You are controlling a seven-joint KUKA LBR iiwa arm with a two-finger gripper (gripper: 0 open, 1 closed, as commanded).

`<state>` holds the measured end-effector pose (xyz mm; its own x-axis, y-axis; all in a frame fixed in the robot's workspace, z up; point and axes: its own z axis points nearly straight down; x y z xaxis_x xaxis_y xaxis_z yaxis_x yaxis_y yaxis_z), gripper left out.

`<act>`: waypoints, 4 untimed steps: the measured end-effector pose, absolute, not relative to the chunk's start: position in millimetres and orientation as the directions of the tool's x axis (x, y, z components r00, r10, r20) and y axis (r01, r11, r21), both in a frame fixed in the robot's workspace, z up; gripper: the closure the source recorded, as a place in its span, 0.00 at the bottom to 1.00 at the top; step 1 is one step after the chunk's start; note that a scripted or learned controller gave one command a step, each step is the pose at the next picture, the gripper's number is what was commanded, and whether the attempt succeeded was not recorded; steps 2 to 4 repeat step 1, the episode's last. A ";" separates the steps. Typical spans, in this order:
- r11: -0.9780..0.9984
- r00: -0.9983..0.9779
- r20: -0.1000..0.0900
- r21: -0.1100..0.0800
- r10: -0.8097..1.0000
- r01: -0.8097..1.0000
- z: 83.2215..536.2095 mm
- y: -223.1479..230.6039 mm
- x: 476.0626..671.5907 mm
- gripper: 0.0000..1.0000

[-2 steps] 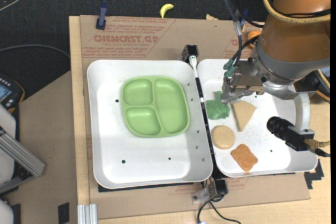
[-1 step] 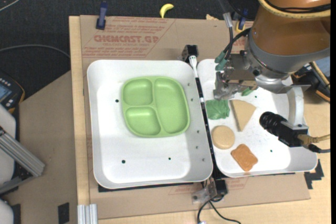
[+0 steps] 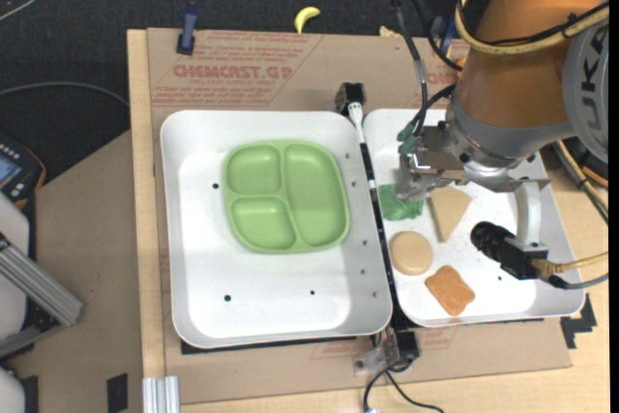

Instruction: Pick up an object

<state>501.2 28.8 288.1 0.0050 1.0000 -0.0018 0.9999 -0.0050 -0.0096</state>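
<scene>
We note the arm (image 3: 522, 63) over the right bin (image 3: 542, 305), its tool (image 3: 414, 181) low at a green piece (image 3: 397, 203) by the bin's left wall; the piece lies directly beneath, slightly leftward. Whether the tool grips it we cannot tell.

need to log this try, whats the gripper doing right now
gripper: down in the right bin over a green object; open or shut cannot be told.
</scene>
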 end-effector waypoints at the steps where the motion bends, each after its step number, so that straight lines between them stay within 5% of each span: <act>1: 0.006 -0.006 0.004 0.017 1.000 1.000 423.7 61.6 488.4 1.00; 4: 0.006 -0.006 0.004 0.017 1.000 1.000 423.7 61.6 488.4 1.00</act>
